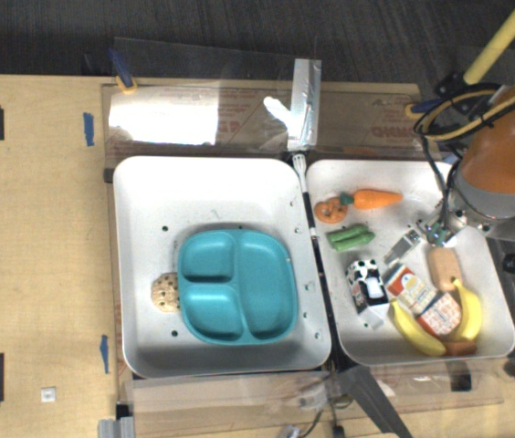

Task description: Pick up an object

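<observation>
Objects for picking crowd the right bin (504,336): a carrot (376,199) and a small orange pumpkin (331,210) near its far edge, a green pod (350,238) just below them, a black-and-white cow figure (365,283) toward the left wall, and a banana (426,327) with a red-and-white carton (419,297) packed into the near right corner. The gripper (436,234) hangs over the bin's right side, near the far-right corner; whether its jaws are apart I cannot tell. Bare floor lies mid-bin. The left bin (139,199) carries a teal divided tray (237,285) and a cookie (165,292) touching its left edge, with open floor along the far edge. Tan bench (29,272) lies left.
</observation>
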Robot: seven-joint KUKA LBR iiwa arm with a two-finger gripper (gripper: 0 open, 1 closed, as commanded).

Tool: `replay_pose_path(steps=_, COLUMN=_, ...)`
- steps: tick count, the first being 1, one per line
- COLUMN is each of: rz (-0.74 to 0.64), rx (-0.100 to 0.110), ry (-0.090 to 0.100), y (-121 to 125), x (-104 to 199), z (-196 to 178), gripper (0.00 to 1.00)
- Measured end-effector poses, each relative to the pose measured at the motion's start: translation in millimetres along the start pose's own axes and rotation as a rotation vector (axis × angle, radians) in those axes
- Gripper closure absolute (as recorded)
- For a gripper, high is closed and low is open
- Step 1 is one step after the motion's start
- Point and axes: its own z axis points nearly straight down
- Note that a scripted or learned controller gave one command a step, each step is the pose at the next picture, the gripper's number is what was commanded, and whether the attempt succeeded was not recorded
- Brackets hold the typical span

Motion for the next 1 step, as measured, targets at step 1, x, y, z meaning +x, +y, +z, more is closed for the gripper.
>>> replay_pose_path(steps=1, rz=-0.065, rx=-0.003, ry=0.001, y=2.6, x=61.8, z=-1.1, gripper=0.00)
